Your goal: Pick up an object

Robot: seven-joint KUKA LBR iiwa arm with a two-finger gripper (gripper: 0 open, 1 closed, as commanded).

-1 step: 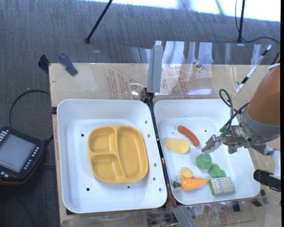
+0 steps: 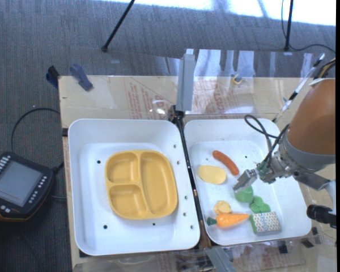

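End effector (image 2: pixel 246 181) is low in the right bin (image 2: pixel 289 222), just above a green toy (image 2: pixel 245 195); can't tell its state. Nearby in that bin: red sausage (image 2: pixel 225 161) at far side, yellow potato-like pc (image 2: pixel 212 174), carrot (image 2: pixel 231 220), sponge (image 2: pixel 266 222) at near side. Left bin (image 2: pixel 82 208) w/ yellow divided plate (image 2: pixel 141 183).
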